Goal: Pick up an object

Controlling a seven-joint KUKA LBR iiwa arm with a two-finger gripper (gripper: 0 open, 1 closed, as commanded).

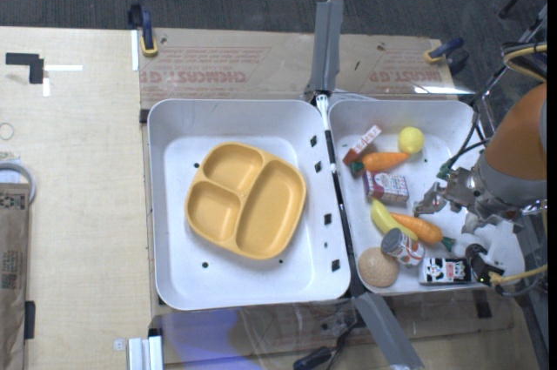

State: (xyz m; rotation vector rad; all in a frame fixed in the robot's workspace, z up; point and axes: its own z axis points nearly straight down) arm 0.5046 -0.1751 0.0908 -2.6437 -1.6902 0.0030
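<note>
The right bin point(452, 111) holds several toy foods. A yellow lemon point(411, 139) and an orange carrot point(384, 160) lie near its back, beside a small brown packet point(360, 143). Below them are a red-and-white carton point(389, 186), a banana point(382, 217), a second carrot point(419, 228), a can point(402, 248), a tan round roll point(378, 267) and a black-and-white milk carton point(446, 271). My gripper point(450, 214) hovers over the bin's right half, just right of the second carrot. It is open, with nothing between its fingers.
The left bin point(170, 185) holds a yellow three-compartment plate point(246, 199). A grey divider post point(326, 46) stands between the bins at the back. Cables point(509, 55) hang by the arm on the right.
</note>
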